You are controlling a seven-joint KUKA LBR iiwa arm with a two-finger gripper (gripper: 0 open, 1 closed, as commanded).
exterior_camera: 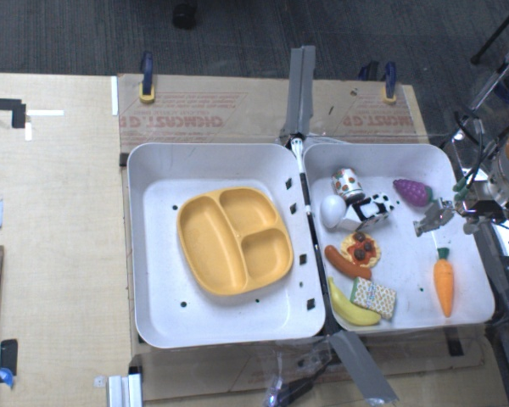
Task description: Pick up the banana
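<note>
The yellow banana (348, 305) lies at the front left corner of the right bin (407, 158), curved along the bin's front wall. A speckled green square piece (374, 297) touches its right side. My gripper (433, 216) hangs over the right part of the same bin, above and to the right of the banana and well apart from it. It stands open with nothing between its fingers. The arm comes in from the right edge.
In the right bin lie a red sausage (348, 262), a pizza slice (361, 248), a white egg (332, 210), a small can (347, 181), a black-and-white toy (374, 208), a purple fruit (412, 192) and a carrot (444, 286). The left bin (153, 227) holds a yellow divided plate (235, 240).
</note>
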